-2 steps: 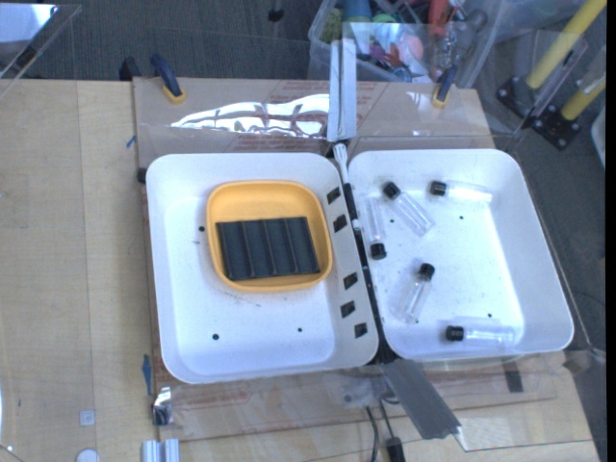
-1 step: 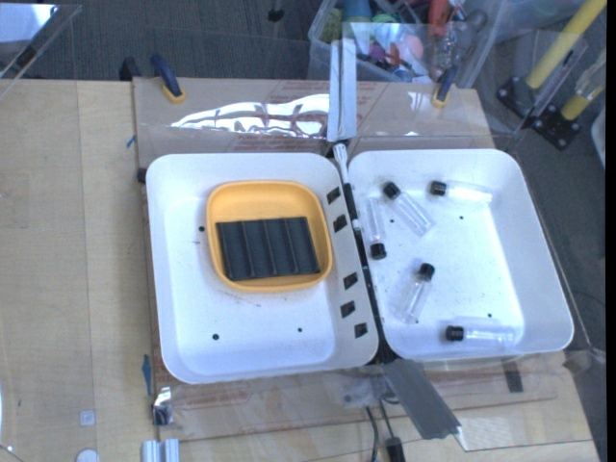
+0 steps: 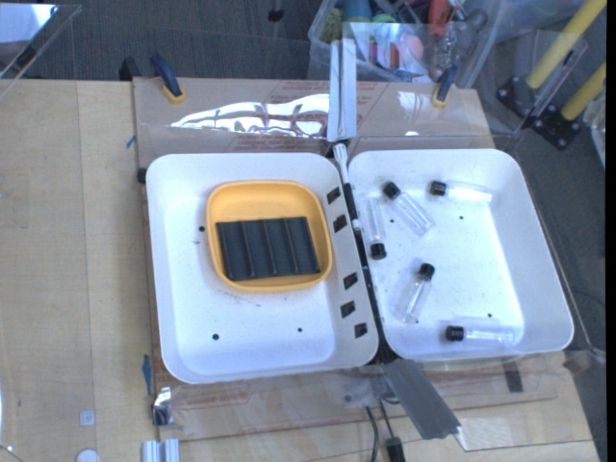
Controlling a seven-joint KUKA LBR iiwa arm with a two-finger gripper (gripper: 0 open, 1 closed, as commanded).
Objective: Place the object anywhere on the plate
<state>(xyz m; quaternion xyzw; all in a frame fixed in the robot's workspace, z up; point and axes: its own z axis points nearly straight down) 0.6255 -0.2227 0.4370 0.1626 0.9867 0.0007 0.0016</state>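
Five clear vials with black caps are lying scattered in the right white bin [image 3: 539, 287], at the right of the frame, while the yellow plate [image 3: 269, 192] is waiting in the left white bin [image 3: 183, 335], left of centre. A dark ribbed insert [image 3: 268, 248] is covering most of the plate's floor.

Whether the hand is open or closed cannot be told here. No vial is yet being carried, so the step in hand is judged to be the pick.

The middle vial [image 3: 417, 292] is lying clear of its neighbours and of the walls, and it is being suggested as the easiest target. The vial along the centre divider [image 3: 372, 227] and the one at the lower right [image 3: 478, 333] are lying close to the bin walls, where room for a grasp is likely to be tight. Two more, one at the upper middle [image 3: 402, 206] and one near the top wall [image 3: 462, 192], are lying near each other.

A grasp across the vial's narrow width, square to its long axis, is being advised, since smooth round glass or plastic is apt to roll or slip. The ribbed insert is likely to stop a released vial from rolling.
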